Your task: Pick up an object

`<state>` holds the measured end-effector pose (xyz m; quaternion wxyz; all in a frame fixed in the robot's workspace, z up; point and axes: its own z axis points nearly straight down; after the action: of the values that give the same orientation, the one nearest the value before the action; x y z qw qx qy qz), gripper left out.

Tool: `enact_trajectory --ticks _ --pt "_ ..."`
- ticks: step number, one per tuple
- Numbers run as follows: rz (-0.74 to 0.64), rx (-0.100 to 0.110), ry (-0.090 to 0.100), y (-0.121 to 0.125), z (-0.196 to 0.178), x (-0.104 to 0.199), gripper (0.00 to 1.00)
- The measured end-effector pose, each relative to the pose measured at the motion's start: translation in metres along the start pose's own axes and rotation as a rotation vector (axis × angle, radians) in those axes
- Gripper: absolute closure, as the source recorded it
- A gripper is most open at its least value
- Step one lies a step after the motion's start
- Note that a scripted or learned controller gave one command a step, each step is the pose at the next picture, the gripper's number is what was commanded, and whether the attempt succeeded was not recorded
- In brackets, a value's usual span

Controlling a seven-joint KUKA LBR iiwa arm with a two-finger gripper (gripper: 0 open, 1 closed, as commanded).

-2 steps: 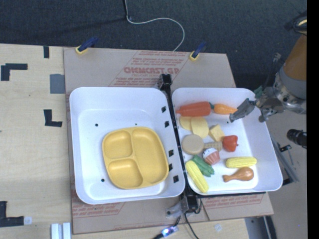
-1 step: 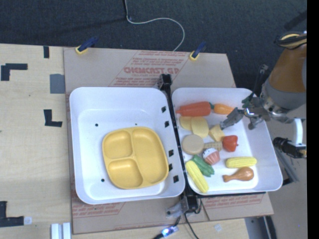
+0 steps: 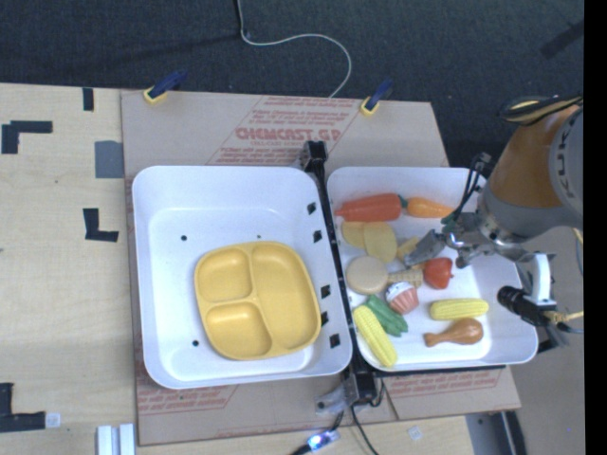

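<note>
- Fingers (image 3: pixel 424 245) of the grey two-finger gripper (image 3: pixel 429 247) reached leftward into the right shallow white bin (image 3: pixel 505 351); whether they were apart or together could not be told, and nothing showed between them.
- Just below their tips lay a small cupcake-shaped toy (image 3: pixel 402 297), with a red tomato-like toy (image 3: pixel 437 272) close on the right.
- To their left sat two pale yellow rounded plastic pieces (image 3: pixel 372 238) and a tan round disc (image 3: pixel 366 276).
- Above them lay a long orange-red carrot toy (image 3: pixel 370 206) and a smaller orange one (image 3: pixel 428 208).
- Farther below were a yellow corn cob (image 3: pixel 458 308), a brown drumstick toy (image 3: pixel 453 332), a green pod (image 3: pixel 387 315) and a second yellow corn cob (image 3: pixel 375 336).
- Well to the left, the other white bin (image 3: pixel 161 254) held a yellow divided plastic plate (image 3: pixel 254 299).
</note>
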<state>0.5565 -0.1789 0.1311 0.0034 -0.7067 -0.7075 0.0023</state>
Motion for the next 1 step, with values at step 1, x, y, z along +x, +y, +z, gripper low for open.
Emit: enact_trajectory --ticks 1 --pt "-0.001 -0.011 -0.004 0.0015 0.0476 0.0002 0.00"
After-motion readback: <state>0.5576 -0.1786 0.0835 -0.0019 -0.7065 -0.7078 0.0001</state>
